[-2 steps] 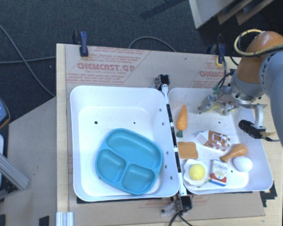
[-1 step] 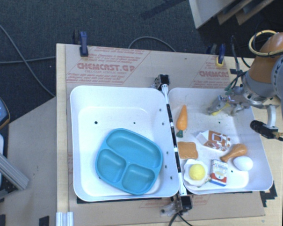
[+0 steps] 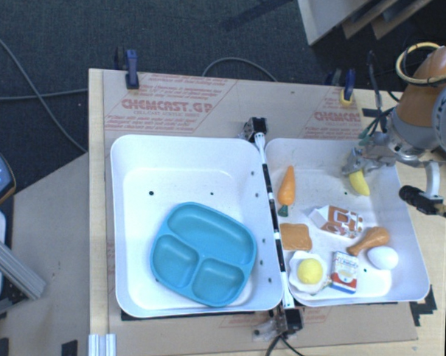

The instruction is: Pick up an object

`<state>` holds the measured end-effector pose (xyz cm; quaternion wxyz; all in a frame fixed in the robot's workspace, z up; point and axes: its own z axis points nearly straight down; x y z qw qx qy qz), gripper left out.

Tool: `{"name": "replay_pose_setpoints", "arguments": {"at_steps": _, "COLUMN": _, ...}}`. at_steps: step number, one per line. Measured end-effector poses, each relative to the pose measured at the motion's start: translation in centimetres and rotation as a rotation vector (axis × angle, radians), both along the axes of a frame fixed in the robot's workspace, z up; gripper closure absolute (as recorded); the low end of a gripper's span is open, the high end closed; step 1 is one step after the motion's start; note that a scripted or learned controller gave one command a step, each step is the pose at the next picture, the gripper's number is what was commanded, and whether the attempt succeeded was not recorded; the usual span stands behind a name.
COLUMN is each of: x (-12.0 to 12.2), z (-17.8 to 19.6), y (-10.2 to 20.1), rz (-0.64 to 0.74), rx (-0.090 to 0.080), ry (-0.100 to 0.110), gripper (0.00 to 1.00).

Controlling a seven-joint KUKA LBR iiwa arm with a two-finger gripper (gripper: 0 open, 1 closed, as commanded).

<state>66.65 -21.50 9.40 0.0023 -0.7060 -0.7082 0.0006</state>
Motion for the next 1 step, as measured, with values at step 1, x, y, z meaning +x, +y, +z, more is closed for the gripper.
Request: {"name": "replay_pose_setpoints", "arguments": {"at_steps": 1, "x": -0.16, "z": -1.02, "y": 7.43, "rz": 0.0, "rx": -0.001, "ry": 0.007, "gripper": 1.0}}
